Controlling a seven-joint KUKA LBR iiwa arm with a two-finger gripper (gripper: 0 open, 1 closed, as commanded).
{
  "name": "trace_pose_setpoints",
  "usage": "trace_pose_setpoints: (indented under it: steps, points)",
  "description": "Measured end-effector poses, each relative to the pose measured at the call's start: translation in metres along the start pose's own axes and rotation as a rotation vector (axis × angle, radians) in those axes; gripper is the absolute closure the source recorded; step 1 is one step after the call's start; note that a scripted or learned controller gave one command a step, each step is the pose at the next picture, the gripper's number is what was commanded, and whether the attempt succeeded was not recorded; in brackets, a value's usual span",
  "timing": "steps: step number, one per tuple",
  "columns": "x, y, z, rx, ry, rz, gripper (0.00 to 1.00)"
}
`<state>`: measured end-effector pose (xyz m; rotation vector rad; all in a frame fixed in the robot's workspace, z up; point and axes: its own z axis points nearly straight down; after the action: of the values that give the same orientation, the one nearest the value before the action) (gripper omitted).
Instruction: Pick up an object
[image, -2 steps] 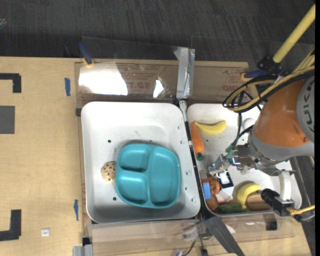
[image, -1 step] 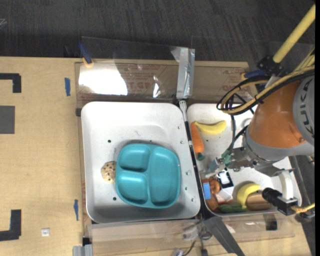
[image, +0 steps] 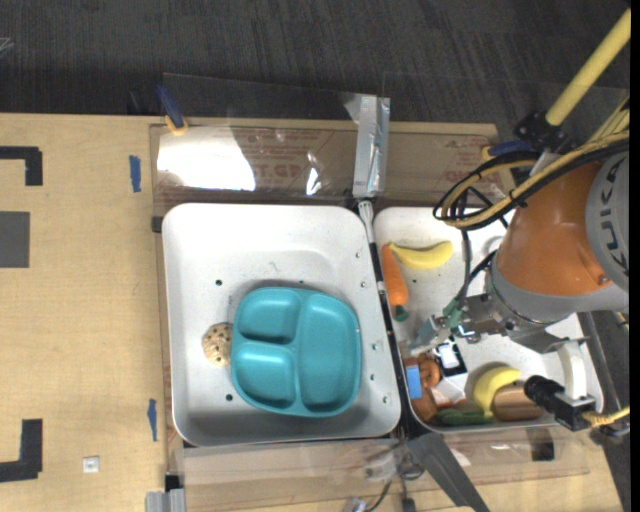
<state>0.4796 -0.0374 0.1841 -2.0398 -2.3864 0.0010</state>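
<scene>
1 teal tray (image: 296, 349), 1 cookie (image: 216, 343), 1 banana (image: 424, 254).

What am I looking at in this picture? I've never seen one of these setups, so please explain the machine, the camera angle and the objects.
This is one fixed camera looking down at a slant on a bench with two shallow white bins. The grey and orange shape on the right is a robot arm; its end effector hangs low over the right bin. Whether it holds anything cannot be made out here.

The left bin holds a teal divided plate and, at the plate's left edge, a small speckled cookie-like item.

The right bin holds toy food: a banana, a carrot, and a mixed pile of small items along its near side.
</scene>
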Motion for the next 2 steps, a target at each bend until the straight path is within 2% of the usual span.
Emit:
trace_pose_setpoints:
  steps: [1,2]
  points:
    - [0.000,0.000,0.000,0.000,0.000,0.000,0.00]
    - [-0.060,-0.008,0.096,-0.009,-0.004,0.007,0.00]
